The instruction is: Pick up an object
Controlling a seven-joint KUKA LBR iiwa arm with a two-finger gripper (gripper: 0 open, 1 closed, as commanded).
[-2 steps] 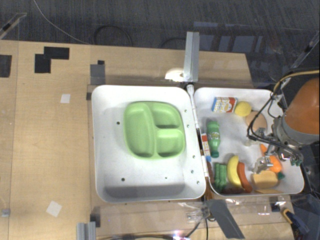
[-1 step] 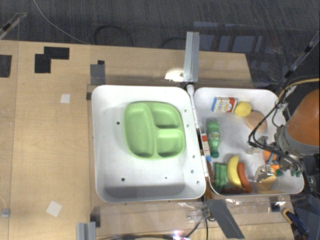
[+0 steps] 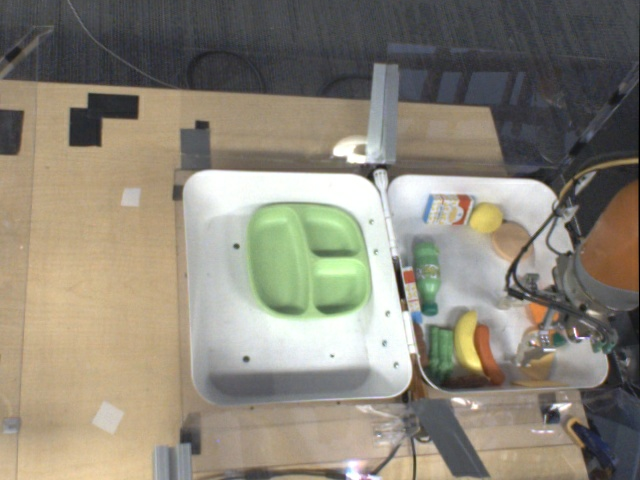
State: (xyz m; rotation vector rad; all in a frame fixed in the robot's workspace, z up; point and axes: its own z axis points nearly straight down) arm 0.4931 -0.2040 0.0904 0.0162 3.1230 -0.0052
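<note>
The gripper (image 3: 545, 343) hangs low over the near right corner of the right bin (image 3: 450, 190), below the arm's orange band (image 3: 612, 243) and a tangle of black cables; from this slanted view I cannot tell whether it is open or closed, and nothing can be made out held in it. Just beneath and beside it lies a brownish object (image 3: 537, 366) on the bin floor, with a small orange piece (image 3: 538, 311) a little farther back; either could be the intended target, though which is uncertain. Moving outward, a yellow banana (image 3: 466, 339) lies touching a reddish-orange item (image 3: 487, 352) and a dark green one (image 3: 440, 351) along the near wall. Farther back stand a green bottle (image 3: 426, 277) lying lengthwise near the divider, a pale peach-coloured object (image 3: 510, 240), a yellow lemon (image 3: 486, 218) and a small carton (image 3: 447, 209) near the far wall. The left bin (image 3: 215, 368) holds a green divided tray (image 3: 305, 259), well apart from the arm. By my judgement the task is at the reach-and-descend stage: the arm is positioned over the clutter, but no object is visibly lifted, so the pick itself, closing on something and raising it clear of the bin, remains to be done. All of this sits on the wooden surface (image 3: 90, 298).
</note>
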